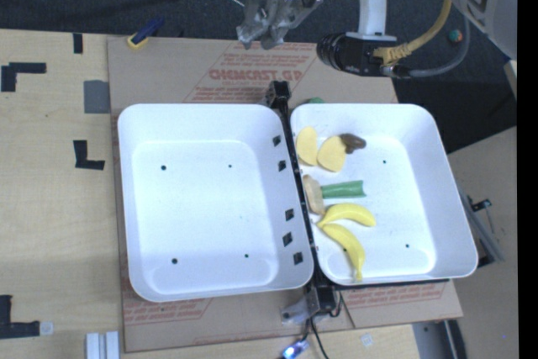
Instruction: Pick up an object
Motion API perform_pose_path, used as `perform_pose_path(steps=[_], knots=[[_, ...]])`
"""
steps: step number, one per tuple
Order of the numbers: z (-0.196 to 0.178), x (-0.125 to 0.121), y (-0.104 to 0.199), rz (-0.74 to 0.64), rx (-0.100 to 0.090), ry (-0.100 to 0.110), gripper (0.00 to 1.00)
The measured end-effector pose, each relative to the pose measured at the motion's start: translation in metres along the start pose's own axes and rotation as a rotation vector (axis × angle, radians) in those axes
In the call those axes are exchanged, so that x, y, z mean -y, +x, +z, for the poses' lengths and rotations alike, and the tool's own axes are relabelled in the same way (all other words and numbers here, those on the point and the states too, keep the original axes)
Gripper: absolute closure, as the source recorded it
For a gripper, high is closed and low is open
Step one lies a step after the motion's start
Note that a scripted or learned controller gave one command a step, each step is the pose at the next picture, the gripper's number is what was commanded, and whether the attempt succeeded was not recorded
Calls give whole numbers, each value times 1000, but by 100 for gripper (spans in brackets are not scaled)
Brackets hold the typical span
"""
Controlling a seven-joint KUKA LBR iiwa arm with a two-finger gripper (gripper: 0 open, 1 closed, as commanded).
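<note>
We see the right bin [420,181] holding all the pieces along its left edge. Our gripper [267,34] hangs beyond the bins' far edge — so the banana [349,214] lies toward the near side. Its grip we cannot tell.

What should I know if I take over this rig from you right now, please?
Tool: raised above the bench behind the bins, nothing between its fingers.
Right bin: two bananas, green piece, two yellow slices, a small brown item and a tan piece, all crowded near the divider.
Left bin: holds no items.
Done: nothing picked.
Left: descend, grasp one item, lift.
</note>
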State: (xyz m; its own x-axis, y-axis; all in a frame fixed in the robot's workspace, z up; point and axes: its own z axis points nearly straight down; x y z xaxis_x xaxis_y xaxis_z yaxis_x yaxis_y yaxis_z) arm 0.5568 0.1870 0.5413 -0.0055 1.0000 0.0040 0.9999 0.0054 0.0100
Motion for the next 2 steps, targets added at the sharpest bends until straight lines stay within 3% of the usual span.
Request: perform_pose_path(steps=[1,2], knots=[[138,11,46,0,9,24,100],[38,1,47,2,1,3,100]])
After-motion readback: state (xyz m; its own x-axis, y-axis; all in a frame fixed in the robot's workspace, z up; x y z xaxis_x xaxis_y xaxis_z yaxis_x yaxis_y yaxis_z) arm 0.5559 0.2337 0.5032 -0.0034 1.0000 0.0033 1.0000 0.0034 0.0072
